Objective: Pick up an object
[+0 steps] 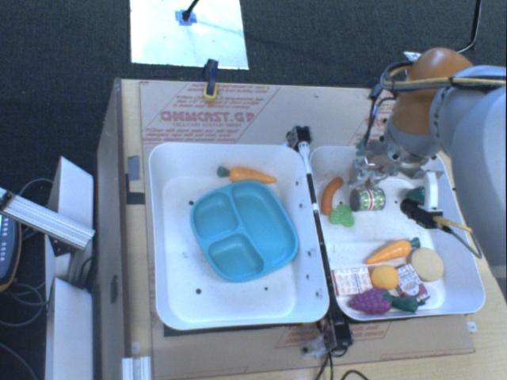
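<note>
Over the right bin (475, 291), the gripper (366, 182) is lowered onto a small green-labelled can (368, 199), which lies on its side on the bin floor. Whether the can is clasped cannot be told. An orange sausage (331, 195) is seen just left of it. A blue divided plate (243, 230) and a carrot (252, 175) are held in the left bin (170, 212).

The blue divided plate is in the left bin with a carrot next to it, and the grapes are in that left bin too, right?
Not quite. The camera view shows the grapes in the right bin, near its front edge. The blue divided plate and a carrot are in the left bin.
</note>
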### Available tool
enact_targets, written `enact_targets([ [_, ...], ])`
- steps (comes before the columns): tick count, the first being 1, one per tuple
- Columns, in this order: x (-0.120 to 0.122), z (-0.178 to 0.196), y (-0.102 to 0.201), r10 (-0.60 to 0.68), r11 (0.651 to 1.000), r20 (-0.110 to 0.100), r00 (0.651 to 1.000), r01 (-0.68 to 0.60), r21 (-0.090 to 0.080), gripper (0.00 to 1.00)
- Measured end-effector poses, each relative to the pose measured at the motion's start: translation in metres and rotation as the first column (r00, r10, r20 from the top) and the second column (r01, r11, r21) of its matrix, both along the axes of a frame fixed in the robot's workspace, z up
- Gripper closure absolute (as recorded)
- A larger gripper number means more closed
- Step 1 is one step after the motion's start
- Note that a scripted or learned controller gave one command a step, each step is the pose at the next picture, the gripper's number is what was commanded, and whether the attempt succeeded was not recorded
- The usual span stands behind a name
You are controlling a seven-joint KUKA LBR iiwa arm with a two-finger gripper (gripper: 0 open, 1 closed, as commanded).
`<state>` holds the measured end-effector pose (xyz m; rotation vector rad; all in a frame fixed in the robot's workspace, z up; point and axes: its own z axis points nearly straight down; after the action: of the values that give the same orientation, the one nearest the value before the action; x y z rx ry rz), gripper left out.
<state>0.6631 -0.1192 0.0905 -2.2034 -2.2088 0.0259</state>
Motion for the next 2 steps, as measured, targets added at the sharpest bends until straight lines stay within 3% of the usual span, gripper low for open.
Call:
enact_targets([
  [1, 0.003, 0.002, 0.0, 0.001, 1.0, 0.012, 1.0, -0.001, -0.002, 0.0],
  [2, 0.007, 0.092, -0.014, 0.0, 1.0, 0.033, 0.999, 0.001, -0.005, 0.0],
])
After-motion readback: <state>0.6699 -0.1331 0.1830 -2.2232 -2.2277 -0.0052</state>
